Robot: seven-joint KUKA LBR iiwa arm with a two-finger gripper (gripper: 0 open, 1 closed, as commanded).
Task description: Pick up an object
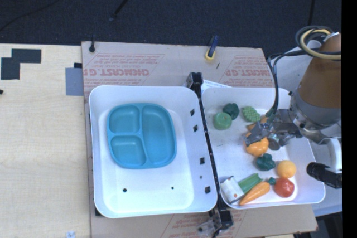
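Presently we record the scene from the near edge of the worktop (44, 164) outward. Nearest in the right bin (309, 198) lie a toy carrot (255, 193), a green pod-shaped piece (249, 181), a red tomato (284, 188) and a small white item (231, 188), all close to the near rim. Just beyond sit an orange ball (286, 168) and a dark green piece (265, 162). Next comes an orange-yellow toy (257, 147), and directly over it the gripper (266, 132), set low among the objects. We cannot tell its opening or whether anything sits within it; the mechanism blurs into the toys there. Further back rest a round green piece (222, 120), a dark green leafy piece (231, 111) and a bumpy light green piece (251, 114).

The left bin (111, 198) carries a blue divided plate (141, 136).

On progress, we judge the pick not confirmed: no object is seen lifted off the bin floor. The approach looks made; closing, lifting and verification remain.

On clearance, the arm (323, 81) enters over the right rim. The central divider (202, 142) stands well apart from the gripper. Neighbouring toys crowd the near side closely, so we judge a straight vertical lift the safest path. Open floor lies left of the gripper, toward the divider.
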